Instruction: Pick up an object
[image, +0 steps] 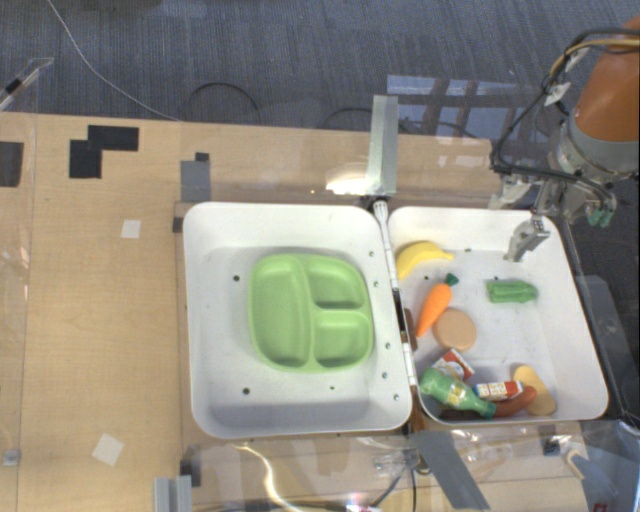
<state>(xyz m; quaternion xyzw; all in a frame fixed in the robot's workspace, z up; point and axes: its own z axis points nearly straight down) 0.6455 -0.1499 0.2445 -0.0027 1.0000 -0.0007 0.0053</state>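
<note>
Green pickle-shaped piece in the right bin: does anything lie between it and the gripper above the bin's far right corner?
Nothing visible does. The gripper hangs over the right bin near its far edge, and the green piece lies alone just below it on bare white floor. The carrot and banana sit off to the left.

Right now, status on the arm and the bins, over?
Two-finger gripper hovering over right white bin's far edge, nothing held. Nearest item: small green block, untouched. Yellow banana and orange carrot lie left, clear of it.
</note>
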